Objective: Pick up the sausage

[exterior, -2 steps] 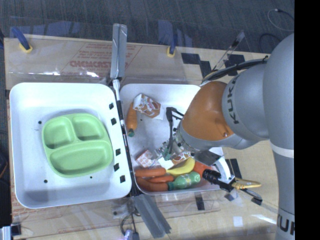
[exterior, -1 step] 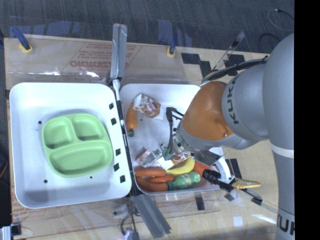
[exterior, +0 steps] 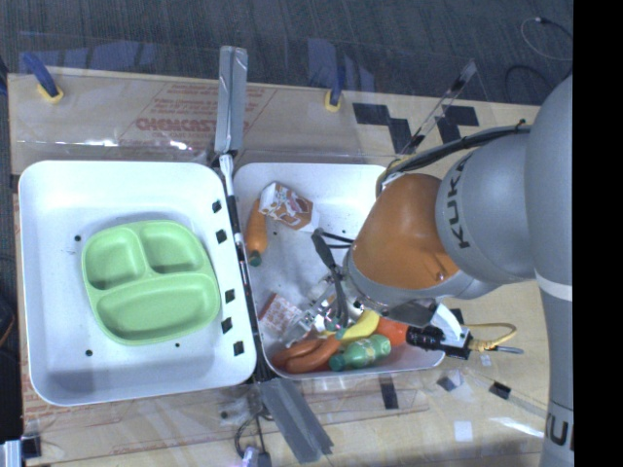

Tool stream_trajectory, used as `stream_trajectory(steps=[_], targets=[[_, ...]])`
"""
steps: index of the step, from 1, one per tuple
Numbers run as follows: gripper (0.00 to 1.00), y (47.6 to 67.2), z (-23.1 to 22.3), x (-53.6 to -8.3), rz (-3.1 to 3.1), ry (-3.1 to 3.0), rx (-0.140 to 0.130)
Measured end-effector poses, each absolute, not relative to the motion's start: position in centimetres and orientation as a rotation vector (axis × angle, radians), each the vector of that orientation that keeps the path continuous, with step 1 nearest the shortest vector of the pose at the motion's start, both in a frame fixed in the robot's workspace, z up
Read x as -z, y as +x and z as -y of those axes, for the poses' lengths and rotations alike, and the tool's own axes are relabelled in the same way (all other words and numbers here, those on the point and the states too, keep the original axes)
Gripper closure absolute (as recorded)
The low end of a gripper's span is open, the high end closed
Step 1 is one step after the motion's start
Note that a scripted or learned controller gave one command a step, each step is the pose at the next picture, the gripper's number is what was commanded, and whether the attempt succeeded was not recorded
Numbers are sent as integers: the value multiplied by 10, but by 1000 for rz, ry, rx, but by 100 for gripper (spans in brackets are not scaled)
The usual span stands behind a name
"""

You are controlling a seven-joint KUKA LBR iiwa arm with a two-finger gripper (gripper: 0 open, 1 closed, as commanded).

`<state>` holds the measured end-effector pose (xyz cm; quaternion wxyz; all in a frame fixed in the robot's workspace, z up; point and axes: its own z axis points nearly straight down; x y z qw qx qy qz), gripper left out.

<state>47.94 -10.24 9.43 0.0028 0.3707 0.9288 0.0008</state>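
The sausage [exterior: 306, 354], reddish-brown and curved, lies at the front edge of the right bin [exterior: 346, 185]. It rests among a green bottle-like item [exterior: 361, 353], a yellow piece [exterior: 359, 325] and an orange-red piece [exterior: 391, 330]. My gripper [exterior: 326, 312] reaches down into this bin just above and behind the sausage, close to the pile. The arm's orange band and grey wrist hide the bin's right part.
An orange carrot-like item [exterior: 255, 232] and a printed packet [exterior: 286, 205] lie at the back of the right bin. Another packet [exterior: 279, 311] sits left of the gripper. The left bin [exterior: 49, 212] holds a green divided plate [exterior: 149, 280].
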Motion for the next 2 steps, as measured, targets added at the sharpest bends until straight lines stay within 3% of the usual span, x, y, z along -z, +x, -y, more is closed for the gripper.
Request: stream_trajectory(steps=[1, 2], targets=[[100, 479, 102, -103, -2918, 1157, -2], [100, 480, 102, -112, -2921, 1150, -2]])
